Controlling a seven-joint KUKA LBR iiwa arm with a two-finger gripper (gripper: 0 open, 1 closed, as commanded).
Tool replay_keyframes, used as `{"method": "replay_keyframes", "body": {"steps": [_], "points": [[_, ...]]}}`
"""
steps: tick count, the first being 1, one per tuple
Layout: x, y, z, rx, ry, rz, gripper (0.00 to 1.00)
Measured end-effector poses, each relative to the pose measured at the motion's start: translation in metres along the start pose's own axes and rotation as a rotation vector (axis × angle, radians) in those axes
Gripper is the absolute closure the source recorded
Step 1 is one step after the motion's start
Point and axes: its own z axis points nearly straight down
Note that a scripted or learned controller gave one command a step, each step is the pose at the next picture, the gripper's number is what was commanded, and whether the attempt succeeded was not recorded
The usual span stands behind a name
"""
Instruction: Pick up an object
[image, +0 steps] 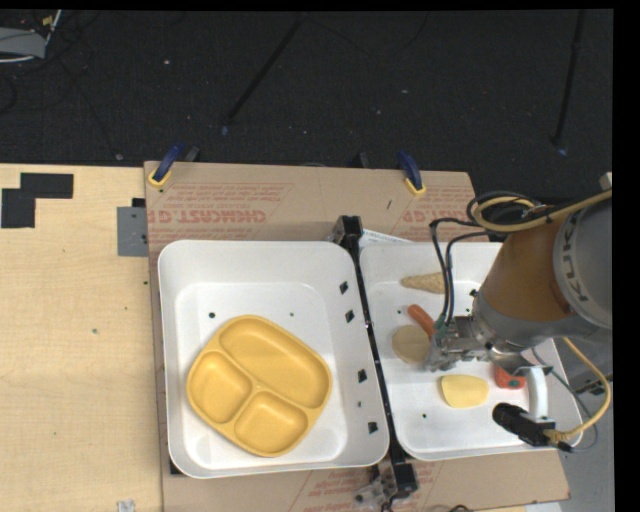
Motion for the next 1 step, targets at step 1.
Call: {"method": "replay_keyframes", "body": {"steps": [1], "points": [[-0.0047,0.0071,-0.0451,-0.005,-0.001,-0.001,1.0]]}}
